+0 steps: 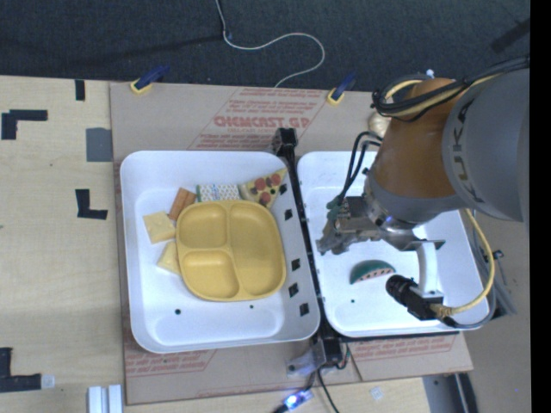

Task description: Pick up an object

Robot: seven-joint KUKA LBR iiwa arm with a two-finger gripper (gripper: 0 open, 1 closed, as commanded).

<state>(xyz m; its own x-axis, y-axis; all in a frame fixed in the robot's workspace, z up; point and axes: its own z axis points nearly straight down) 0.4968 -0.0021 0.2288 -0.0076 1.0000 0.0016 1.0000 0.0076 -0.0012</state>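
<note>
My gripper [337, 236] hangs over the left part of the right bin [387, 317], its metal fingers pointing left and down. Nothing shows between them. A watermelon-slice toy [371, 272], green rind with a red face, lies on the bin floor just below and right of the gripper, apart from it. The left bin [146, 317] holds a yellow divided plate [231, 249], with a pale yellow cracker piece [158, 227], an orange-brown piece [182, 201] and a pizza-slice toy [265, 188] around its upper edge.
A black divider [298, 231] runs between the two bins. The bins sit on a cardboard sheet [250, 119] on the bench. The grey and orange arm [430, 162] covers the upper right of the right bin.
</note>
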